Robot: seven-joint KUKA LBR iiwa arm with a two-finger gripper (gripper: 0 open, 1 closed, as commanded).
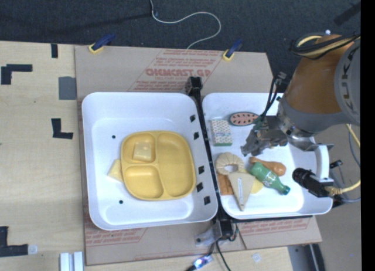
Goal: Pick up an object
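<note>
The right bin (293, 205) holds several small items: a green bottle (269, 179), an orange carrot-like piece (270, 166), a tan bread roll (229, 162), a pale cheese wedge (241, 189), a checkered packet (221, 131) and a brown spotted oval (242, 118). My gripper (256, 144) hangs low over the middle of that bin, just above the orange piece and right of the roll. Nothing shows between its dark fingers.
The left bin (99, 111) carries a yellow compartment tray (157, 165) with a pale wedge (114, 171) poking out on its left. A black divider (202, 146) runs between the bins. The orange-banded arm (316, 88) covers the right bin's far right part.
</note>
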